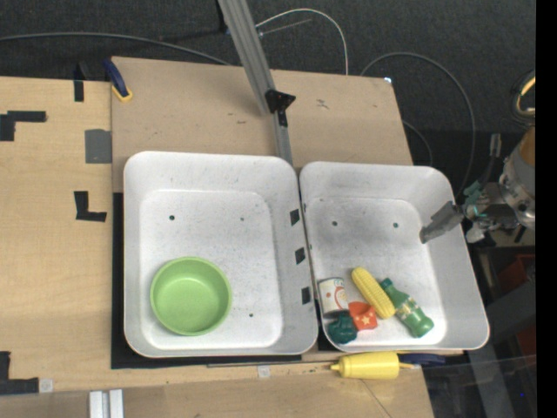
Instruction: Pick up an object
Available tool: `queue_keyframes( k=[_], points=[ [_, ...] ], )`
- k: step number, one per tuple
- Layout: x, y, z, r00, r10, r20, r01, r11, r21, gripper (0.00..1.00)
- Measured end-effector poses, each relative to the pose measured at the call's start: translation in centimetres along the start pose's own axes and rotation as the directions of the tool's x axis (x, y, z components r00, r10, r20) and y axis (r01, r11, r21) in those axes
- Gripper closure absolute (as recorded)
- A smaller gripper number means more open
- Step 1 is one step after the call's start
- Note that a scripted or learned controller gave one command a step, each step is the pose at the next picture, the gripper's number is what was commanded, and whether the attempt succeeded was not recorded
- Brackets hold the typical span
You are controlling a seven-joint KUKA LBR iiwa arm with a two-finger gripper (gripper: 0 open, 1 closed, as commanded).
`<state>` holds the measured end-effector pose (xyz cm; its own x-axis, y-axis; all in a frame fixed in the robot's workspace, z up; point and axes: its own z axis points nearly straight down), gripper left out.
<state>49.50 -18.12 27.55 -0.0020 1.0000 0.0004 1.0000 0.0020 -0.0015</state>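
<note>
The right bin holds a cluster of small objects in its near corner. They are a white can with a label, a yellow corn cob, a green bottle, a red piece and a dark green piece. A green bowl sits in the near left part of the left bin. My gripper hangs at the right bin's right rim, above and to the right of the cluster, with nothing seen in it.
A yellow squeeze bottle lies on the bench just outside the right bin's near rim. A grey pole slants down to the gap between the bins. Cables run across the dark floor behind the bench.
</note>
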Motion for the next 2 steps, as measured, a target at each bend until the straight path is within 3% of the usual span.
queue_keyframes(
  k=[1, 2],
  points=[
    [0.0, 0.0, 0.0, 1.000, 0.000, 0.000, 0.000, 1.000, 0.000, 0.00],
    [-0.6, -0.9, 5.6, 1.000, 0.002, -0.001, -0.002, 1.000, 0.006, 0.00]
  ],
)
